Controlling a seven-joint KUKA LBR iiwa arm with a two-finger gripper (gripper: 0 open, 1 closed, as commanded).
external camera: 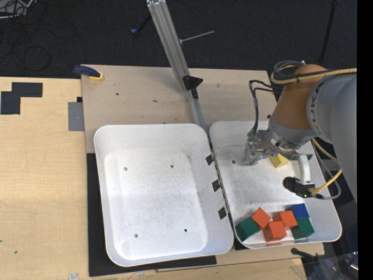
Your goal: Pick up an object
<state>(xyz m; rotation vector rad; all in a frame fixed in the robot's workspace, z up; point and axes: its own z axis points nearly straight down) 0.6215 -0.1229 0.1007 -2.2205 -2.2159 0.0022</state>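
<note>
Down at the near edge of the right bin (330,232) sits the cluster of blocks: a green block (247,228) at its left end, an orange block (261,217) just behind it, another orange block (274,231) in the middle touching a third orange one (288,219), then a blue block (299,210) and a dark green block (303,230) at the right end. All packed tight, faces touching, in the bin's near right corner.

Further back in the same bin, and here's the arm (326,107), reaching in from the right with its orange band over the wrist. The gripper (254,155) is low over the bin floor, near the far-middle. How far its fingers are spread I cannot tell from this slant, and nothing shows between them, so I'd call it empty-handed.

Now the one that matters: a yellow block (279,160) lies alone, just beside the gripper on its right side, toward the arm's base, partly tucked under the wrist. That is the nearest candidate by a long way; the cluster lies well apart, toward the camera. To my eye the gripper sits a touch left of the yellow block rather than over it, so a sideways shift rightward would be needed.

Over on the left, the left bin (116,156) shows bare white floor.
</note>
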